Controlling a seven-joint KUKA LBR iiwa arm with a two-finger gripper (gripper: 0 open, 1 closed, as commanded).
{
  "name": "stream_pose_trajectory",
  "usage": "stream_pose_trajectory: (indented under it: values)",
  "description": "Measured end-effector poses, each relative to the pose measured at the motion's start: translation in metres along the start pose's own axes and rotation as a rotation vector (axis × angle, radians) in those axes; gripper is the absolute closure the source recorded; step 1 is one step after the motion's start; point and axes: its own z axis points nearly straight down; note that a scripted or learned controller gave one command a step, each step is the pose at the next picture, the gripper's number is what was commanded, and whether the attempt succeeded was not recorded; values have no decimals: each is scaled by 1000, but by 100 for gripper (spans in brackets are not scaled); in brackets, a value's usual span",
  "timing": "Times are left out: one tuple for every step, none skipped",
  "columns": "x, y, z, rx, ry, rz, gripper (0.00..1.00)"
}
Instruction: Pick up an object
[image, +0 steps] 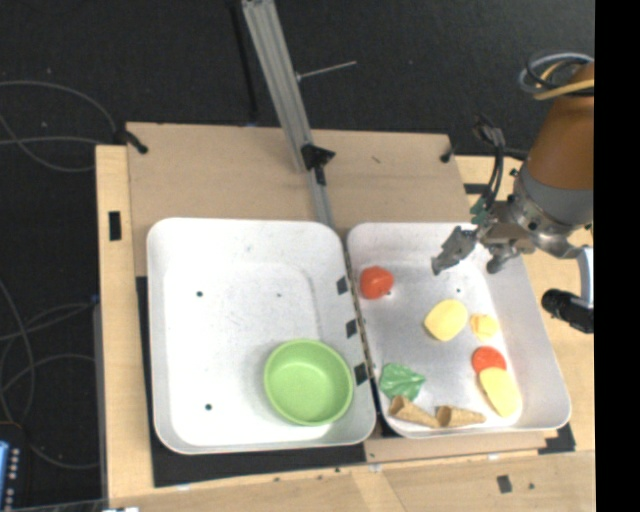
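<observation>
the left bin (200, 270) holds one green bowl (308, 381), which stands upright near its front right corner. the right bin (530, 330) holds several small things: a red-orange ball-like piece (376, 282) near its left wall, a pale yellow rounded piece (446, 320) in the middle, a small yellow piece (485, 325) just beside it on the right, a red piece (488, 358) below that, and a long yellow piece (499, 391) touching the red one toward the front right corner. a green leafy piece (400, 380) lies near the front left corner, and two tan cone-shaped pieces (435, 414) lie along the front wall. the end effector (472, 256) is above the far part of the right bin, its two dark fingers spread wide apart with nothing between them, and it is apart from every object there. the arm (562, 150) reaches in from the right. both bins sit side by side on a light brown desk (400, 165), with a black mat under them. a grey metal pole (285, 90) goes from the far edge of the desk upward. around the desk the floor (100, 60) is dark, with thin cables (40, 130) lying on it at the left.
</observation>
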Motion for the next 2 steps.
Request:
stream_pose_trajectory:
  values:
    - [0,0,0,0,1,1,0]
    - [2,-9,48,5,-3,6,0]
